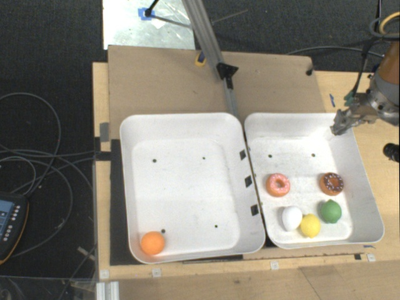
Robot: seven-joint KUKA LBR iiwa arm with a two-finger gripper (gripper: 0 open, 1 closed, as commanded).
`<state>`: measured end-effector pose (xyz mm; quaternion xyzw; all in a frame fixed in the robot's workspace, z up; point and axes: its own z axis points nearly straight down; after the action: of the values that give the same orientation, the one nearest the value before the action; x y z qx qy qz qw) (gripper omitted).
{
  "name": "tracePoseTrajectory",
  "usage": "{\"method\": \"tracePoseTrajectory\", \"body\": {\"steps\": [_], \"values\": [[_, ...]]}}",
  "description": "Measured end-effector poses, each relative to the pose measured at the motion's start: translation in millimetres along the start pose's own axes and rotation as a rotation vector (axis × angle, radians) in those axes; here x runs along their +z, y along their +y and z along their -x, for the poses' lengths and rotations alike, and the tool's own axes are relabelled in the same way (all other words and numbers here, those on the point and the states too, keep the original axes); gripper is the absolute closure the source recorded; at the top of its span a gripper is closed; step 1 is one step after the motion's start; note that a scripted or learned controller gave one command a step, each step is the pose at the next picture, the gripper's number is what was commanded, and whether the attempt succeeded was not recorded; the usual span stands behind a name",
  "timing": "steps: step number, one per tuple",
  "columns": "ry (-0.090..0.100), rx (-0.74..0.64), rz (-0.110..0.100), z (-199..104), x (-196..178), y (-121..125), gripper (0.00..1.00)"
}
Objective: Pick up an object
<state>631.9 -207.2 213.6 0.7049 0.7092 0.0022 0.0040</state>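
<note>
The claw (340, 125) hangs over the upper right rim of the right bin (300, 127), at the end of the grey arm (382, 95) that enters from the right. How wide the claw stands cannot be told at this resolution, and no object is visible in it. All candidate objects in this bin lie below the claw in the picture, toward the near wall. Closest is the chocolate donut (332, 183), almost directly below the claw. The pink donut (278, 185) lies below and to the left. Beyond these, the green ball (330, 211), the yellow lemon (310, 225) and the white ball (291, 218) sit in a tight row, the lemon apparently touching its neighbours. Farthest out, the orange ball (152, 243) rests in the near left corner of the left bin (181, 127). Probable failure causes: a descent from the present position meets the rim or bare floor; a grasp in the crowded row pushes neighbours aside; round objects roll from the claw; the corner walls block access to the orange ball.
</note>
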Motion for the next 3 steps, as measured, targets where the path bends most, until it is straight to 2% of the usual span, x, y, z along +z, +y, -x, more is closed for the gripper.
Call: {"method": "tracePoseTrajectory", "body": {"steps": [1, 2, 3], "values": [[-0.001, -0.001, 0.000, 7, -56, 10, 1.00], [0.004, -0.003, -0.008, -40, -44, 7, 1.00], [0.005, -0.005, -0.007, -102, -36, 11, 1.00]]}}
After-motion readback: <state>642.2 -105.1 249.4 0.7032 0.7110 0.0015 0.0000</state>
